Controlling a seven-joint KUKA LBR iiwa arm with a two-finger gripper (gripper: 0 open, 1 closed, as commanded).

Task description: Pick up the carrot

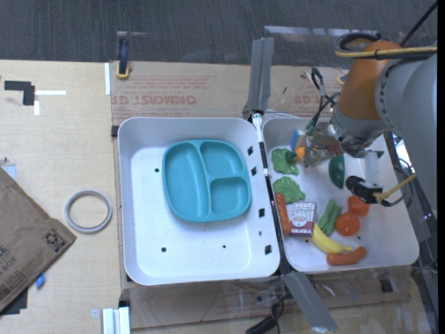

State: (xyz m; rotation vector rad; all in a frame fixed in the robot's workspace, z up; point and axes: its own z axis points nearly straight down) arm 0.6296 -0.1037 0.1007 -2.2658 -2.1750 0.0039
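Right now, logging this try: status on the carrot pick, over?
Gripper at right bin's far end. Carrot lies along that bin's left wall, apart from gripper. Small carton close beside it.

Teal divided plate (pixel 206 179) in left bin (pixel 139 207); tape ring (pixel 88 210) on bench; possibly banana (pixel 327 241) right.

The grey arm (pixel 410 82) enters from the right, and its orange band (pixel 361 89) sits just above the wrist. The wrist bends down and to the left. The gripper (pixel 306 152) hangs low, directly below the wrist, pointing leftward.
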